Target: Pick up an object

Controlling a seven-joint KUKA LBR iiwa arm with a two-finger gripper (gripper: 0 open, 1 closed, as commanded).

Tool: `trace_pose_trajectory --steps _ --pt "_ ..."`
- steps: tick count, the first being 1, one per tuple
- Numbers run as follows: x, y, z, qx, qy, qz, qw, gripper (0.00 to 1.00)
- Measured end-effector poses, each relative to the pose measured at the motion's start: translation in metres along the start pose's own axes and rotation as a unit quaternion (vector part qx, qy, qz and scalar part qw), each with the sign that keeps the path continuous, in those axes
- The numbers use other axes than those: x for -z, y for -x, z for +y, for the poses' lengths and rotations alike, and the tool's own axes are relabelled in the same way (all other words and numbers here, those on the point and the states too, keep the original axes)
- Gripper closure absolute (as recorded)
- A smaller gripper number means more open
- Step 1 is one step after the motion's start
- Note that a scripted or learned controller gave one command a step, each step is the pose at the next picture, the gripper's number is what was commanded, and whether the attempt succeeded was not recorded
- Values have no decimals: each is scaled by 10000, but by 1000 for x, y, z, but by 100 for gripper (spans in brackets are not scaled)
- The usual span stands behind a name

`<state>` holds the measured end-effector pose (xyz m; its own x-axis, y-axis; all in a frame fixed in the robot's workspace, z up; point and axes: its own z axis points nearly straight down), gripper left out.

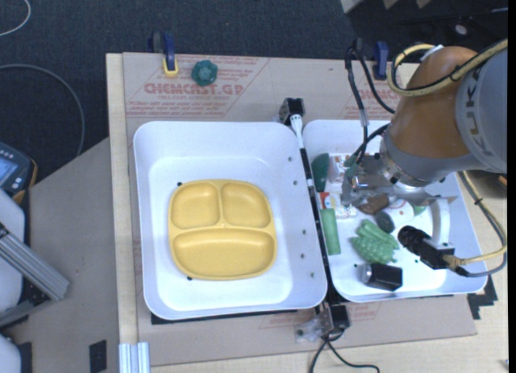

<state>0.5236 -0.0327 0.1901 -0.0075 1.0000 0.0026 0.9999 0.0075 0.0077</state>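
black cylinder point(382, 275) below the claw point(352, 188), bumpy green toy point(375, 242) just under it, yellow tray point(222, 229) far left, can't tell claw's grip

A brown board bench point(242, 89) is carrying two white bins, the left bin point(153, 202) and right bin point(339, 131), lying side by side. A teal knob point(205, 70) is resting near its far edge.

The arm point(451, 113) reaches in from the right, wrist angled downward, with the gripper point(355, 190) positioned low, pointing left.
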Motion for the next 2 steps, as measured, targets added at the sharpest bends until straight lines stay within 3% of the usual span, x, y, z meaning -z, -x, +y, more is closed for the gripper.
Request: trace_pose_trajectory --steps 1,2 --pt "-5 -18 -47 -35 -72 0 10000 100" --pt "103 -75 -42 3 18 0 10000 100"
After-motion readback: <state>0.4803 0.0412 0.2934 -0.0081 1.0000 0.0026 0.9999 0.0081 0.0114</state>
